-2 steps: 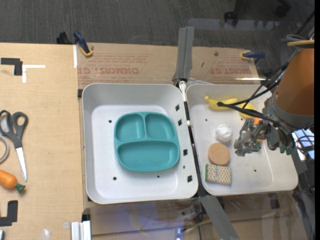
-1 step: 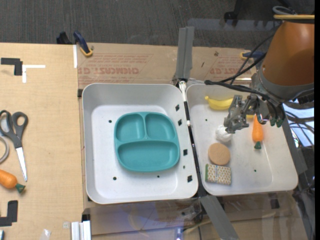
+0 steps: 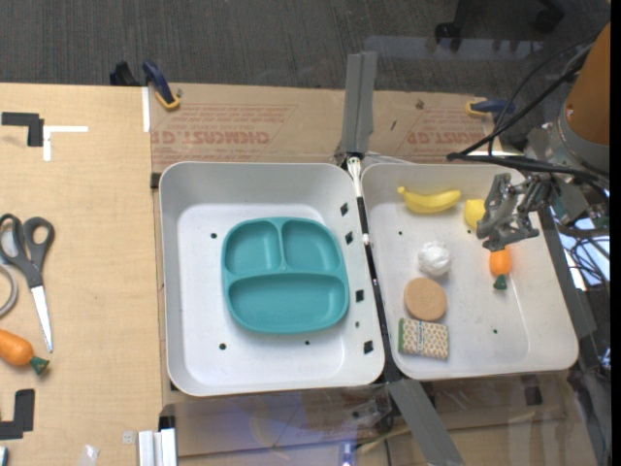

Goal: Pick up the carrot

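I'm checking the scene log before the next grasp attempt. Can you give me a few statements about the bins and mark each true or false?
1. The teal plate lies in the left bin. True.
2. The carrot lies on the teal plate. False: it is in the right bin, just below the gripper.
3. A banana lies near the right bin's far edge. True.
4. The scissors are in the left bin. False: they lie on the bench, left of both bins.

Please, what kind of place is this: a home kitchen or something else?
Probably a robotics lab or workshop, not a kitchen. A robot gripper hangs over two white bins, holding toy food such as a carrot and a banana; scissors lie on the bench.
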Controlling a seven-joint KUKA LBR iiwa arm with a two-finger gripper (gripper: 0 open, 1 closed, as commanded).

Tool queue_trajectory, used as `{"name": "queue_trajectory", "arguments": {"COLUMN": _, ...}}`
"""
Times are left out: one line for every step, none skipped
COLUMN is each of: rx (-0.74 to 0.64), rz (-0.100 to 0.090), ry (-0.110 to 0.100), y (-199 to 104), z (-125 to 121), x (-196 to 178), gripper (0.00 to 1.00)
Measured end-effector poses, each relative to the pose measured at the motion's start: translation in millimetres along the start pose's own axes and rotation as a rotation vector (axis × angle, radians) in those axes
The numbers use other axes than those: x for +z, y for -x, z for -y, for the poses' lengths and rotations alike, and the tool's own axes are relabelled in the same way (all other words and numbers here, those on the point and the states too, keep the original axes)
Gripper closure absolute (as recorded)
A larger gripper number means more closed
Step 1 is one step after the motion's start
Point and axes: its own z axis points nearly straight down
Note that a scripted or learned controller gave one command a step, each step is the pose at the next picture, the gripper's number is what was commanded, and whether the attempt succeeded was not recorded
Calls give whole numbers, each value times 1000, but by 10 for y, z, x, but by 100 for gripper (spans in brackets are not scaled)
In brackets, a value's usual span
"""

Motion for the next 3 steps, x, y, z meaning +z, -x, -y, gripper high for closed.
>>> {"name": "queue_trajectory", "arguments": {"rx": 26, "rz": -3, "ry": 2, "y": -442, "z": 636, "x": 1362, "gripper": 100}}
{"name": "queue_trajectory", "arguments": {"rx": 25, "rz": -2, "ry": 1, "y": -439, "z": 635, "x": 1359, "gripper": 0}}
{"name": "queue_trajectory", "arguments": {"rx": 115, "rz": 0, "ry": -1, "y": -233, "z": 1075, "x": 1867, "gripper": 0}}
